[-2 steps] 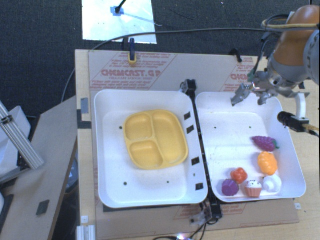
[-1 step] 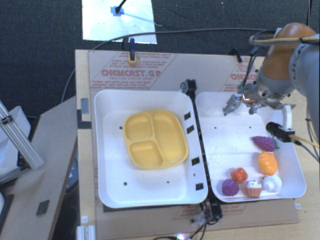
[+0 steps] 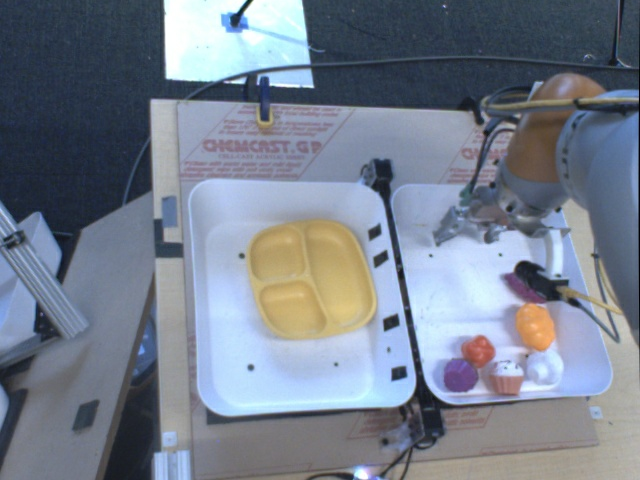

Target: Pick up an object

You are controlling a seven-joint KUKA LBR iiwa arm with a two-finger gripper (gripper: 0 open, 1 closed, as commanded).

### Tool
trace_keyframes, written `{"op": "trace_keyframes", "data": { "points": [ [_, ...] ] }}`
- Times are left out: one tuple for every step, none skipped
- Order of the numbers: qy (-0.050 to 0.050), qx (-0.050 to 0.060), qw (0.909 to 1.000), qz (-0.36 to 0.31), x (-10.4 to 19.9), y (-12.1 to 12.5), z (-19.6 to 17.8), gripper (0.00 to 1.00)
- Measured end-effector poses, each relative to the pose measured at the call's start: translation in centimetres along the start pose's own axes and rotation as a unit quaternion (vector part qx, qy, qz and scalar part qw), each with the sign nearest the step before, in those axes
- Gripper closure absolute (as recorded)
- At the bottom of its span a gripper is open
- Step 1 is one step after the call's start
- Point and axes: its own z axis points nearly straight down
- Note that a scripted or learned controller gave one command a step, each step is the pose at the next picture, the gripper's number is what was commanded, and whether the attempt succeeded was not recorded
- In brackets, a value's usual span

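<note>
In the camera view, from above the table point(image 3: 167, 318):

- The claw point(image 3: 467, 235) sits over the far part of the right bin point(image 3: 440, 308), near the divider between the two bins. Its fingers look spread apart, with nothing between them.
- Whether the fingertips touch the bin floor, I cannot tell.
- The bin floor directly under and around the claw is bare white.
- Nearer the camera than the claw and off to its right lies a small magenta piece point(image 3: 519, 287), partly covered, so its shape is unclear.
- Just past that, further from the claw, rests an orange fruit toy point(image 3: 535, 326).
- Well apart from the claw, along the near wall of the same bin, sits a cluster: a red-orange tomato toy point(image 3: 478, 349), a purple round toy point(image 3: 460, 375), a cupcake toy point(image 3: 508, 376) and a white toy point(image 3: 544, 366). The cupcake stands between the purple and white ones, close against both.
- To the claw's left, across the divider, the left bin point(image 3: 215, 368) holds a yellow three-compartment plate point(image 3: 311, 278), lying flat near its middle.
</note>
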Motion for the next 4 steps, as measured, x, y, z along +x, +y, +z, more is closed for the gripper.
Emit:
{"op": "trace_keyframes", "data": {
  "points": [
    [-0.001, -0.004, 1.0, -0.001, 0.0, 0.2, -1.5, 1.0],
    [-0.001, -0.005, 1.0, 0.001, -0.9, 0.6, -6.4, 1.0],
    [-0.001, -0.005, 1.0, -0.001, -1.1, 0.6, -13.0, 1.0],
    [-0.001, -0.004, 1.0, -0.001, -1.6, 0.6, -17.6, 1.0]
  ]
}}
